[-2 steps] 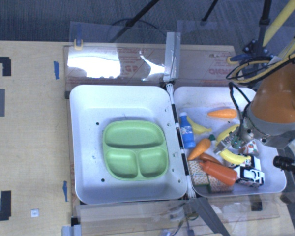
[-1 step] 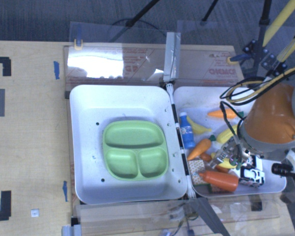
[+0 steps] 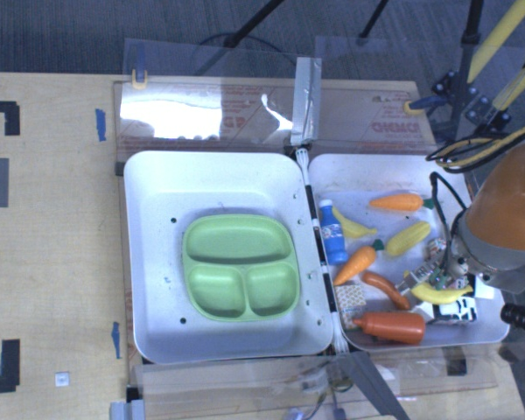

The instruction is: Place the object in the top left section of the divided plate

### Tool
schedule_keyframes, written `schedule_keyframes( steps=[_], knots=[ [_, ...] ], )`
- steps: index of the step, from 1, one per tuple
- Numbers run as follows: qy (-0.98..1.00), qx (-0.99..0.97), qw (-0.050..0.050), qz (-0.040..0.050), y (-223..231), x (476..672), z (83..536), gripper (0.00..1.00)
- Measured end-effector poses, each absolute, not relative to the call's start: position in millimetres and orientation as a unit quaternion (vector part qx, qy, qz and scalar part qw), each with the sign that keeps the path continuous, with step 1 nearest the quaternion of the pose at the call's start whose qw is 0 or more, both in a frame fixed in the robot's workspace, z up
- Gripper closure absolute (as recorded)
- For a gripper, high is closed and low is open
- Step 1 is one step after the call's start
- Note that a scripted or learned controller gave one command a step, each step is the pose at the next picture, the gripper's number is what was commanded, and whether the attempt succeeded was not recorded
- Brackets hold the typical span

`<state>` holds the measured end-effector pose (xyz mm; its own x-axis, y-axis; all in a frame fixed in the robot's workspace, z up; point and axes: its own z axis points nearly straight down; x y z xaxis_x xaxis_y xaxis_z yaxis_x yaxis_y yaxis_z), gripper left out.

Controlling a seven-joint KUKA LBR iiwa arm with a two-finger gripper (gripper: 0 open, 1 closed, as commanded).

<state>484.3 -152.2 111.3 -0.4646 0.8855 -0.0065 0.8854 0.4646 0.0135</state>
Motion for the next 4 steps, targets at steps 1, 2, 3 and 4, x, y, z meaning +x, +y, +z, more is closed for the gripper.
schedule_keyframes(
  steps=[1, 2, 3, 4],
  knots=[
    [0.855, 0.518, 0.009, 0.0052, -152.5, 485.5, 121.1, 1.00],
    [0.910, 0.416, 0.001, 0.0006, -97.1, 487.0, 227.5, 1.00],
    [0.981, 0.195, 0.003, 0.0004, -73.4, 481.1, 293.5, 1.00],
    [0.990, 0.141, 0.004, 0.0007, -28.0, 530.0, 311.4, 1.00]
  ],
)
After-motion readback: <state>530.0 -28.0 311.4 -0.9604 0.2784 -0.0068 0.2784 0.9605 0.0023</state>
